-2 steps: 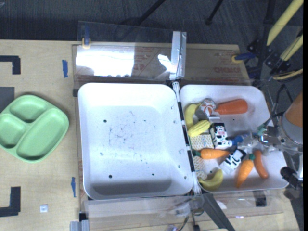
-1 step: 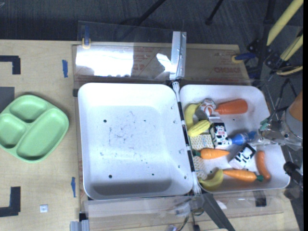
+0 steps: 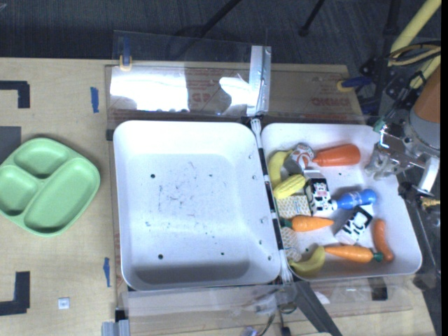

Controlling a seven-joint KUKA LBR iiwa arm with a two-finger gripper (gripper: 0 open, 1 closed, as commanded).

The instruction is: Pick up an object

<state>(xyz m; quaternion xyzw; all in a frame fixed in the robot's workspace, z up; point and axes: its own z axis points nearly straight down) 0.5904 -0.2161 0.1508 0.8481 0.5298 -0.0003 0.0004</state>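
Claw [image 3: 389, 161] at right bin [image 3: 406, 215] edge, grip state unclear; carrots [image 3: 336, 155], bananas [image 3: 278, 163] crowd bin w/ toys.

Beside my two white bins [image 3: 185, 135] sits a pale green plate [image 3: 47, 185]. I see orange carrots [image 3: 336, 155], a yellow banana [image 3: 278, 162], a blue bottle [image 3: 355, 199], and a black-and-white cow-patterned toy [image 3: 320, 196].

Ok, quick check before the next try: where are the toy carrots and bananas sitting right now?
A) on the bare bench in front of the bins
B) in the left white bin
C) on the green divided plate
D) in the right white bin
D: the toy carrots and bananas lie piled in the right white bin, on the side where the arm reaches in.
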